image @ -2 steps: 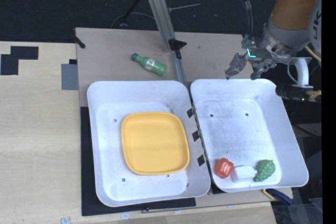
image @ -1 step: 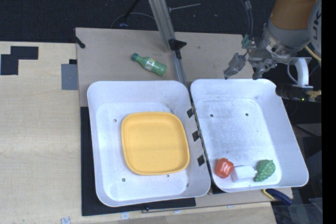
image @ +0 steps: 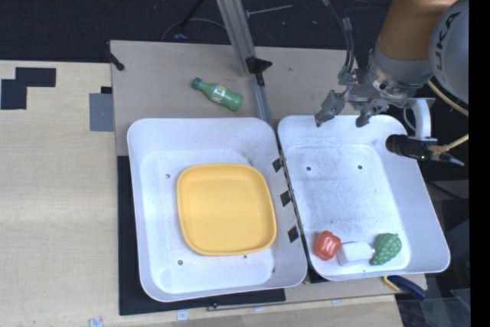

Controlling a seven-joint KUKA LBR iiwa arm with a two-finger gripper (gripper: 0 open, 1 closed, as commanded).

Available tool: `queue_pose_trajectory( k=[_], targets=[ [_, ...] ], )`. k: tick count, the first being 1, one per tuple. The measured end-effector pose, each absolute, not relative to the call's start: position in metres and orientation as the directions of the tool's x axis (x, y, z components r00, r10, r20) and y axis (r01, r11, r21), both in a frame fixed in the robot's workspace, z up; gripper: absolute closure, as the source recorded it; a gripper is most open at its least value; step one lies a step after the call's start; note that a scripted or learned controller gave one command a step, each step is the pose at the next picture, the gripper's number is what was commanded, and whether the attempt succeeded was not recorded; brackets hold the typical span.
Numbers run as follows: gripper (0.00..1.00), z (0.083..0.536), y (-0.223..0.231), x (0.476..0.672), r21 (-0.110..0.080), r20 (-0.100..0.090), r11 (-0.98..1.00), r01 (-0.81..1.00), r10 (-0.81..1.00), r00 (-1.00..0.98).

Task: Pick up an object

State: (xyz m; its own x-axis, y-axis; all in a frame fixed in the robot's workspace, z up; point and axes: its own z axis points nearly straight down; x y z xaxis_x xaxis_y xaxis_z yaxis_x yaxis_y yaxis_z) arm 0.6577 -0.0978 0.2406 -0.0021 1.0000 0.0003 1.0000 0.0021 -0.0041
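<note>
From above, my gripper (image: 346, 112) hangs over the far edge of the right bin (image: 417, 199), fingers apart and clamped on nothing. The red pepper (image: 327, 244), white block (image: 354, 253) and green toy (image: 387, 248) lie well apart from me, at the bin's near edge.

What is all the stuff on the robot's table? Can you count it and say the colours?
plate: 1, yellow, in the left bin
left bin: 1, white, on the bench
right bin: 1, white, beside the left bin
toy pepper: 1, red, near corner of the right bin
block: 1, white, between the pepper and the green toy
knobbly toy: 1, green, right of the block
bottle: 1, green, lying on the bench behind the left bin
metal rail: 1, silver, slanting behind the bins
gripper: 1, grey, fingers apart, above the right bin's far edge
</note>
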Motion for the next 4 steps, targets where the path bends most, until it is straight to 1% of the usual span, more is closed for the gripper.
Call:
queue_pose_trajectory(
  k=[2,3,4],
  targets=[
    [0.0,0.14,-0.103,0.639,-0.005,0.0,0.0,1.0,1.0,0.0],
    [1.0,0.152,-0.105,0.64,-0.001,0.0,-0.002,1.0,1.0,0.002],
    [1.0,0.215,-0.109,0.641,0.005,-0.001,-0.001,1.0,1.0,0.001]
  ],
)
